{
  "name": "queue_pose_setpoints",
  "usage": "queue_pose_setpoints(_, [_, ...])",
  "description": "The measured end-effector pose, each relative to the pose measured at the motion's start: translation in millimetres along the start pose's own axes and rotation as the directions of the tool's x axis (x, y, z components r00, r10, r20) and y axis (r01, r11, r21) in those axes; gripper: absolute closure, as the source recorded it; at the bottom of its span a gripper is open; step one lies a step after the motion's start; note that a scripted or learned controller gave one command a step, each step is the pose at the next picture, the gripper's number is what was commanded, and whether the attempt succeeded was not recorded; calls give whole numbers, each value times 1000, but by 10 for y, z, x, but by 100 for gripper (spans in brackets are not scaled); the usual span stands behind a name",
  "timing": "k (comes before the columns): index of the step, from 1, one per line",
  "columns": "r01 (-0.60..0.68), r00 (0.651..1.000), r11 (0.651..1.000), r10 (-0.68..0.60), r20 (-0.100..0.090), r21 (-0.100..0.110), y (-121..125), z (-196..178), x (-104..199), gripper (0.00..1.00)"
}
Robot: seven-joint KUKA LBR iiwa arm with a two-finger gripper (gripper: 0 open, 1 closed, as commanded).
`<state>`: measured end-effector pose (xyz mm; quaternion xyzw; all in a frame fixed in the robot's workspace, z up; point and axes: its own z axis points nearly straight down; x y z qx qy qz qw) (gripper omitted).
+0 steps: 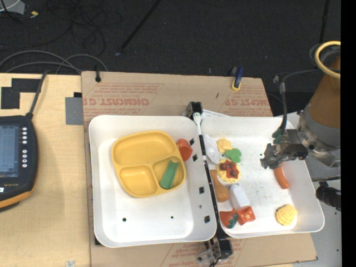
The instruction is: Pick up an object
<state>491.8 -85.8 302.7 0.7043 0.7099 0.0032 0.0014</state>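
The arm (pixel 325 102) reaches in from the right, and its end effector (pixel 273 156) sits low over the right bin (pixel 314 218), near that bin's right side. The dark fingers blur into one mass, so I cannot tell whether they are spread or clenched, and nothing shows between them.

Just beside and below the end effector lies a sausage (pixel 282 177), orange-red, tilted on the bin floor; whether the two touch I cannot tell. Further down, near the bin's lower right corner, rests a corn cob (pixel 286 214), apart from the sausage.

A cluster of toy food fills the left part of the right bin. At the top are a white spoon (pixel 210 147) and a yellow piece with a green leaf (pixel 233 155) against it. Below them sits a yellow item with a red top (pixel 228 170), then a brown piece (pixel 221 191), a white bottle (pixel 240 196), and a red piece (pixel 245 214) near the lower edge.

The left bin (pixel 105 227) holds a yellow divided tray (pixel 133 149). A green pepper (pixel 169 174) lies in the tray's lower right compartment. A tomato (pixel 184 148) sits just outside the tray's right edge, by the wall between the bins.

Both bins rest on cardboard (pixel 139 93) on the table (pixel 50 227). A pendant (pixel 14 157) with a screen lies at the far left.
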Motion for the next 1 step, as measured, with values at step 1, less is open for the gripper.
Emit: queue_pose_setpoints(1, [7,1000,1000,-7,-2,3,-122,-597,1164,100])
